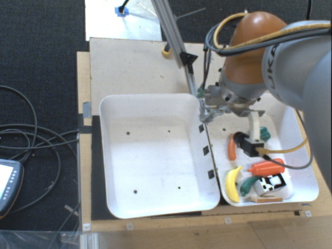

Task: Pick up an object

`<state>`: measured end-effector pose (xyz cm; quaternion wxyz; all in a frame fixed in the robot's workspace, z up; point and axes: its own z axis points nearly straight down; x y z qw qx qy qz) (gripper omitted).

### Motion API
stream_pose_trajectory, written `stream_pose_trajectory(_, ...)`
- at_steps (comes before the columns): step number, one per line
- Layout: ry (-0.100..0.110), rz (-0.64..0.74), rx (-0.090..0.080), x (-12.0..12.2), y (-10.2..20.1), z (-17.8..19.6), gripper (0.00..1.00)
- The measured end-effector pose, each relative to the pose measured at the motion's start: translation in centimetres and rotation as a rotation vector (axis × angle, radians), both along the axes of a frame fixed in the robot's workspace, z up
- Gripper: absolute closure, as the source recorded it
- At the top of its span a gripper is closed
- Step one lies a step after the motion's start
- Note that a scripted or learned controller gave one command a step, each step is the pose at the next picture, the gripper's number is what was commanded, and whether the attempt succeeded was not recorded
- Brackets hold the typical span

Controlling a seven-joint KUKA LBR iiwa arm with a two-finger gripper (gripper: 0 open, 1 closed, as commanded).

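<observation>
Camera view. Arm (295,61) over far end of right bin (310,188); jaws' state: can't tell. Objs in right bin, near end: banana (232,183), orange carrot (231,148), red-orange piece (267,167), blk/white box (271,183). Left bin (155,154) alongside, on worktop (129,66).

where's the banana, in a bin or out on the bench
In a bin. The banana lies on the floor of the view's right bin, near its front left corner, next to a green object.

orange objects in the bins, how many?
2, both in the right bin: short orange piece by its left wall, long orange piece beside the black-and-white block. The arm may hide others.
</observation>
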<state>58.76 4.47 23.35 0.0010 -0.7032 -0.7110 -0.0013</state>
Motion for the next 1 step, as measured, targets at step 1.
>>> stream_pose_trajectory(1,0.001,-0.001,-0.001,-1.38,4.09,-0.15,1.0)
